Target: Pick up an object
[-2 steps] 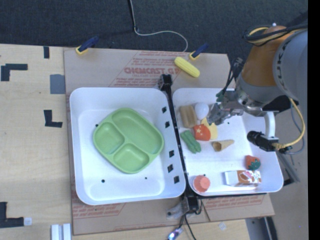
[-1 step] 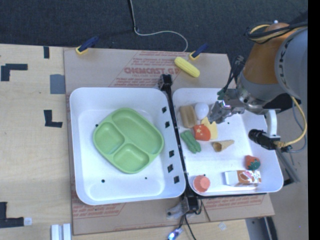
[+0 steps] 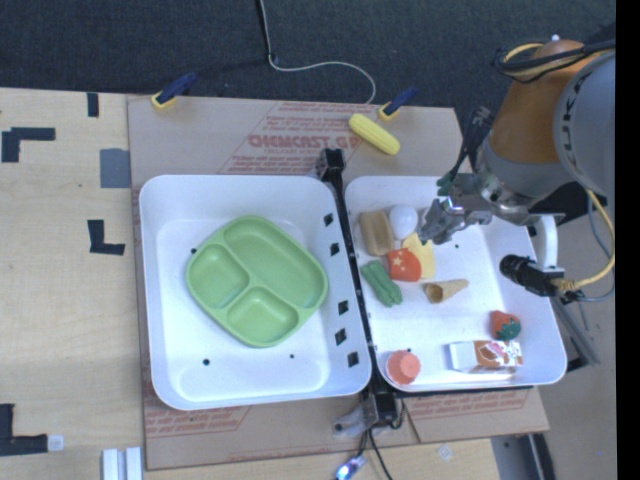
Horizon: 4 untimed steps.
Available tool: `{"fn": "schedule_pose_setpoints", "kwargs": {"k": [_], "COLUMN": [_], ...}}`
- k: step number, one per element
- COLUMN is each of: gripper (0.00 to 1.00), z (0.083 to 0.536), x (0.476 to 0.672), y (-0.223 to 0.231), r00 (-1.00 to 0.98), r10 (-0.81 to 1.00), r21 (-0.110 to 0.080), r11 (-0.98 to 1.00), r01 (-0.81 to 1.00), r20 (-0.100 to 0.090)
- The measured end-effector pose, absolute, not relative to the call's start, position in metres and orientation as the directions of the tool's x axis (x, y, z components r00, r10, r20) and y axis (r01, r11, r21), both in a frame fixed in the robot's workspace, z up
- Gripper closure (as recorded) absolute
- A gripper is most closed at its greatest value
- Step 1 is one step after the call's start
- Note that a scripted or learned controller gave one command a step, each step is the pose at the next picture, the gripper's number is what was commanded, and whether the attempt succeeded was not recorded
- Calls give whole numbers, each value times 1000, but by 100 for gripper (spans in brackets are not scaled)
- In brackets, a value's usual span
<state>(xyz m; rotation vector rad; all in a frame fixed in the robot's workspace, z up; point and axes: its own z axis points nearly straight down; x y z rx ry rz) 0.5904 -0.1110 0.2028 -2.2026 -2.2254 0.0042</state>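
One red-and-yellow toy (image 3: 409,262) lies just beside the gripper (image 3: 438,223).

The bench (image 3: 60,298) bears cardboard (image 3: 290,143) under two bins (image 3: 160,268).

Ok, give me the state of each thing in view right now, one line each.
claw: low in the right bin, over the white egg
green plate: upright, in the left bin
yellow corn: lying on the cardboard outside the bins
ice cream cone: on its side
small carton: lying flat
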Motion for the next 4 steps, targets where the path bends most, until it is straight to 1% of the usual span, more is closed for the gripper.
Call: {"fn": "schedule_pose_setpoints", "kwargs": {"k": [2, 3, 4], "gripper": [100, 100, 100], "z": [221, 181, 324], "x": [591, 534, 532], "y": [-109, -64, 28], "r00": [-13, -2, -13], "r10": [1000, 1000, 1000], "r21": [-11, -10, 14], "r11": [13, 3, 13], "r01": [1000, 1000, 1000], "r20": [8, 3, 5]}}
